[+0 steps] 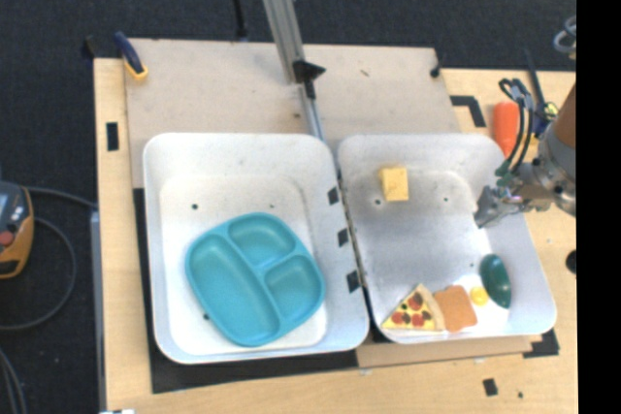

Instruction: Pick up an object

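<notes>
In the right bin [417, 238] lie a yellow block [394, 182] near the back, a dark green rounded object [496, 278] at the right, an orange-brown slab [453, 307], a pizza slice toy [411, 311] at the front, and a small yellow piece [478, 295]. My gripper [493, 205] hangs over the right bin's right side, above and behind the green object, well right of the yellow block. I see nothing between its fingers.
The left bin [175, 179] holds a blue divided plate [254, 278]. A metal post [281, 10] rises behind the bins. Orange and cabled arm parts [509, 126] sit at the right edge. A blue-and-yellow clamp [129, 56] lies at the bench's back left.
</notes>
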`<action>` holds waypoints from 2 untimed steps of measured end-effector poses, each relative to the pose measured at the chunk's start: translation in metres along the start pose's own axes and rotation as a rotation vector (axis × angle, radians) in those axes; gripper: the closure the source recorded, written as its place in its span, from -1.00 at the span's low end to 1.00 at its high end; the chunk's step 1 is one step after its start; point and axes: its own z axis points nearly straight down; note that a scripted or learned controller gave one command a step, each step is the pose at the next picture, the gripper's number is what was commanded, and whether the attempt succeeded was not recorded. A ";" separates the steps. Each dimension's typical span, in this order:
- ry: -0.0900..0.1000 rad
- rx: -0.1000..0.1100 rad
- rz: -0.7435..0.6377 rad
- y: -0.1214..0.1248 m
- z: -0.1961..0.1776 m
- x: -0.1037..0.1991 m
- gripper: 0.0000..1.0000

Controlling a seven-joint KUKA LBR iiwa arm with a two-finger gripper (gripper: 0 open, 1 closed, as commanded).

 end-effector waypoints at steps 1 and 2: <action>0.001 -0.001 -0.002 0.004 -0.007 0.053 1.00; 0.001 0.000 -0.001 0.005 0.005 0.109 1.00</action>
